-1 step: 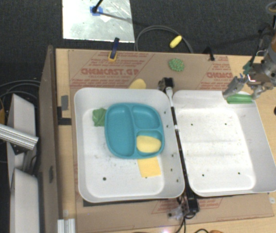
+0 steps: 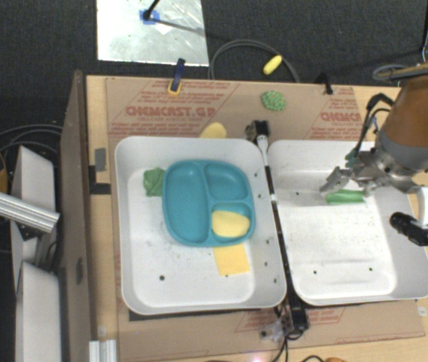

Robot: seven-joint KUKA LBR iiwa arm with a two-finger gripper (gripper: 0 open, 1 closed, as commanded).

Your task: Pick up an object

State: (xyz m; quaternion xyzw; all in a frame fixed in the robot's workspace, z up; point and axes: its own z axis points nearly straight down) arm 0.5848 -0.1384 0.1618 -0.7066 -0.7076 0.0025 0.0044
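A small green stick-shaped object (image 2: 347, 197) lies in the upper part of the right white bin (image 2: 350, 270). My gripper (image 2: 347, 182) hovers right over it, fingers spread open; one fingertip (image 2: 328, 188) is at the object's left end and the other near its right end. The object lies on the bin floor, not lifted. In the left bin (image 2: 135, 277) sits a blue divided plate (image 2: 191, 202) with a yellow lump (image 2: 230, 223) in its lower right compartment. A flat yellow square (image 2: 233, 260) lies just below the plate and a green leafy piece (image 2: 154, 181) beside its left edge.
On the cardboard behind the bins rest a yellow piece (image 2: 214, 131), a green round item (image 2: 273, 100) and a yellow item (image 2: 272, 65). A black part (image 2: 412, 228) of the arm's gear hangs over the right bin's right side.
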